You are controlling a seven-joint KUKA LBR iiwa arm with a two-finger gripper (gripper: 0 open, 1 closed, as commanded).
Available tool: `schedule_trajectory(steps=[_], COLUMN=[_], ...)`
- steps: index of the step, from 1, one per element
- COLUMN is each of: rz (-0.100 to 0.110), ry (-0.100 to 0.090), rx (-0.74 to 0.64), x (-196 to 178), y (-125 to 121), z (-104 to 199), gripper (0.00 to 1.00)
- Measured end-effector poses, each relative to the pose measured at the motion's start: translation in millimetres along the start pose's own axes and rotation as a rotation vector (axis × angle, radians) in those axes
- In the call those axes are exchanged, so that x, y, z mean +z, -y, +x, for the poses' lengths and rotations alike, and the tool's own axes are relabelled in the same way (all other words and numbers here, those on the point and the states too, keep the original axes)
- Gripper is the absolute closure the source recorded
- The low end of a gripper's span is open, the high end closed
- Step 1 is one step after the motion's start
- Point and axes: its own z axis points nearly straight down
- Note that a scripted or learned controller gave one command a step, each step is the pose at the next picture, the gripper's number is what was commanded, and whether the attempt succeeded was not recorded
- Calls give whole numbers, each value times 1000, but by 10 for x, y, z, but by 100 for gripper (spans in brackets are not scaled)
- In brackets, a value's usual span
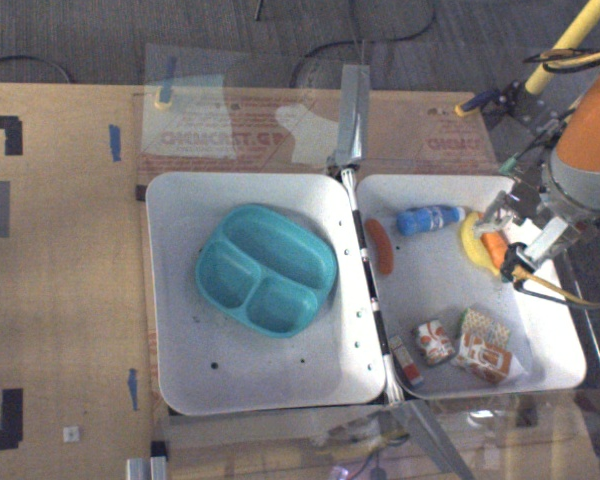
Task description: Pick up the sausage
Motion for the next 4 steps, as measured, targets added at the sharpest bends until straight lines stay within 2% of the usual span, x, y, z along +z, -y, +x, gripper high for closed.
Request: schedule_trajectory(steps=[1,2,3,4], rz=[-17,-19,-5,-3], ry=[-7,-4,-1,-1], rx=[-3,-6,-584,-174], x=[759,644,-345,-266], y=[-310,-315,-267,-345], z=[104,106,424,560], gripper=[0,100,100,100])
